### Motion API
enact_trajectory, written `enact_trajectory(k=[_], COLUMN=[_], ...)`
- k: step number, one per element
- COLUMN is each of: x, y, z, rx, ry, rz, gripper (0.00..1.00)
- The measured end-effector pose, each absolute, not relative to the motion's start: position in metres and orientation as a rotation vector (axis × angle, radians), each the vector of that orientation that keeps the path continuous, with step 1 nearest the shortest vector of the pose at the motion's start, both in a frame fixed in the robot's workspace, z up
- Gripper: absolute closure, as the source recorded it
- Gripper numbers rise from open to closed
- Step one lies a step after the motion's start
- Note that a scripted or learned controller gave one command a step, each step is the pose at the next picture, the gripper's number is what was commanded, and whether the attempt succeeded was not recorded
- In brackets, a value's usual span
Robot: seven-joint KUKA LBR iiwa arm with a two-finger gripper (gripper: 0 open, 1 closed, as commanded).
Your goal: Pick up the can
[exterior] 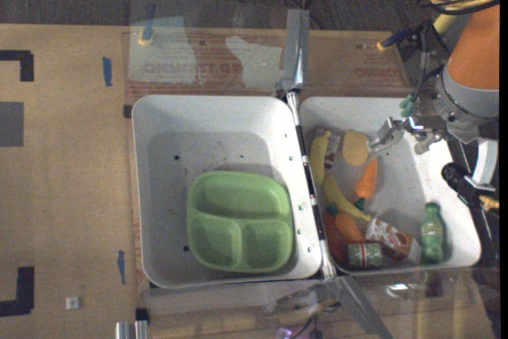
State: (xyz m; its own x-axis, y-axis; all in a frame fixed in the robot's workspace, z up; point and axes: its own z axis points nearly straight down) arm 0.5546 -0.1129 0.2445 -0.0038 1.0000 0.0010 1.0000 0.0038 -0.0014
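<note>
1. The small cylindrical can [364,254] with a green and red label lies on its side in the right-hand shallow white bin [468,254], close to that bin's near wall and towards its left corner.
2. Taking the can as landmark: a red and white packet [390,237] touches it on the right and slightly behind, a green plastic bottle [432,233] stands further right, and an orange carrot-like toy [346,225] sits just behind it, with a yellow banana [343,198] behind that.
3. The metal two-finger gripper [386,136] hovers well behind the can, near the bin's far side, beside a pale yellow rounded item [355,147]. Nothing is visible between its fingers; whether they are spread or closed I cannot tell.
4. The can's long axis runs roughly left to right, along the near wall. By my judgement the gripper must travel towards the near wall and slightly left, then close across the can's short width.
5. The can's left end is crowded by the orange toy and the bin wall, so its outline there is hard to make out.
6. A green 3-compartment tray [238,220] rests in the left white bin [159,131], well left of the can.
</note>
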Motion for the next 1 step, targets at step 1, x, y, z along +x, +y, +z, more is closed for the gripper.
enact_trajectory(k=[1], x=[0.4857], y=[-0.1531], z=[0.0960], rx=[-2.226], ry=[-2.225], rz=[-0.008], gripper=[0.00])
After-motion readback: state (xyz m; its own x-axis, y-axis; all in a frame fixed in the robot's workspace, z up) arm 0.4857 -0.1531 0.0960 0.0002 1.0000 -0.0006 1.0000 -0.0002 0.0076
